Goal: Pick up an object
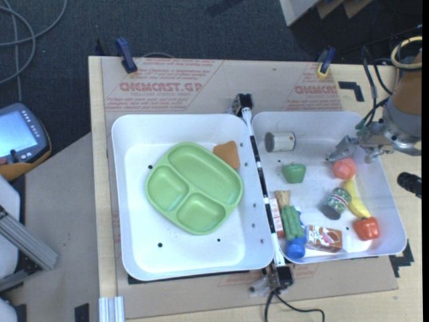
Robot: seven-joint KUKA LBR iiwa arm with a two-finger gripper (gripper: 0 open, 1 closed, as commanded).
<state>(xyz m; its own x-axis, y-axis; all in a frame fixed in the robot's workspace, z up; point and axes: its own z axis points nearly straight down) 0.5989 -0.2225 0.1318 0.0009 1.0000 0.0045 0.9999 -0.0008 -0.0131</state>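
Pale bench board (201,79) with red lettering, set on dark carpet (167,12). Blue clamp (125,54) at its far left edge, blue-and-yellow clamp (326,60) at its far right. Black clip (243,102) mid-board, another clip (278,278) by the near edge. Off to the left: lit handheld screen (20,136), grey cables (27,19) beyond it, aluminium rail (27,237) nearer.

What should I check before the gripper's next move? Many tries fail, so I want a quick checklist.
1. Gripper above the right bin: ok.
2. Target close: orange-red ball just below the gripper: ok.
3. Object between the fingers: cannot tell.
4. Neighbours crowd the ball: banana and can lie apart from it: ok.
5. Left bin's green tray out of the arm's way: ok.
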